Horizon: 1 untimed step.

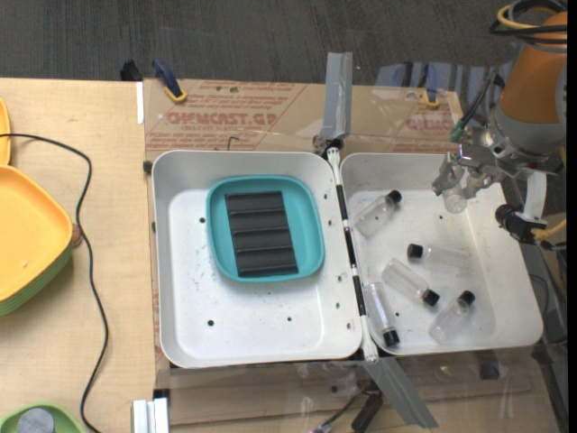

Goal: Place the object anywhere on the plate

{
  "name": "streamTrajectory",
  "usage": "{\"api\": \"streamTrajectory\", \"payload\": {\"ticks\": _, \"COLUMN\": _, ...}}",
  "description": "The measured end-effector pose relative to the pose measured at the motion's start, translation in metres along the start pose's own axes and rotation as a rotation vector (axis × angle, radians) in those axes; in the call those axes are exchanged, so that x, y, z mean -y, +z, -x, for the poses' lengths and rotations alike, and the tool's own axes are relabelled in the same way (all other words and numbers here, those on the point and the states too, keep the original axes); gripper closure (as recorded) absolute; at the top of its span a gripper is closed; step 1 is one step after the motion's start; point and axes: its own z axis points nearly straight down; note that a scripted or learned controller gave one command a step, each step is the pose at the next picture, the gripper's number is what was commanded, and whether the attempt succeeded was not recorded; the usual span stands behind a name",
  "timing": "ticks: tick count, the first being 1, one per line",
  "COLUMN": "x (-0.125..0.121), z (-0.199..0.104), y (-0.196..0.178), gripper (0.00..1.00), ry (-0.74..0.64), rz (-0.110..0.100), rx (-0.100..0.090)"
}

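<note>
Dark grey carpet floor (225,21) beyond a pale wooden bench (72,350), brown printed cardboard (234,115) lying flat on it, stacked yellow trays (27,233) at left under even light

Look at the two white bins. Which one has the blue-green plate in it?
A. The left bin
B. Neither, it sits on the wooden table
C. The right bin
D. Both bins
A. The teal plate lies inside the left bin, while the right bin holds small clear vials with black caps, such as the one at.
</note>
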Motion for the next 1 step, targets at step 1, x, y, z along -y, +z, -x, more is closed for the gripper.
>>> {"api": "streamTrajectory", "payload": {"ticks": 1, "x": 0.0, "z": 0.0, "y": 0.0, "gripper": 0.0, "ry": 0.0, "rz": 0.0, "rx": 0.0}}
